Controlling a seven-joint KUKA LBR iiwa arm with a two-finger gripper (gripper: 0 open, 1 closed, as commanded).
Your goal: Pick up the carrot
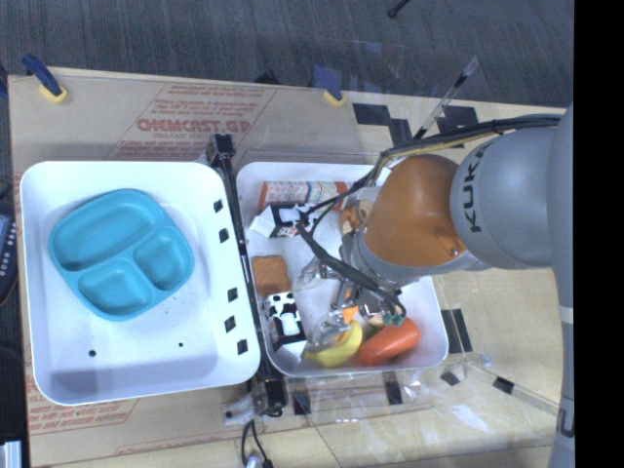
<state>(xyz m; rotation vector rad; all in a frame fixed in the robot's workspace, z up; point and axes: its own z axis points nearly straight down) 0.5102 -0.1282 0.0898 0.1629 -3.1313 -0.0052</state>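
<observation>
Orange carrot [392, 340] lies at the right bin's [437, 331] near edge, its long axis running roughly from 8 to 2 o'clock, touching a banana [334, 347] at its 9 o'clock. The gripper [357, 309] hangs just beside it, so the carrot sits at the gripper's 4 o'clock. Whether it is spread or closed I cannot tell. A blue tray [119, 252] rests in the left bin [44, 359].

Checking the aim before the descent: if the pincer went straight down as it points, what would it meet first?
Probably the carrot or the banana beside it; the pincer hangs over both, depth unclear.
</observation>
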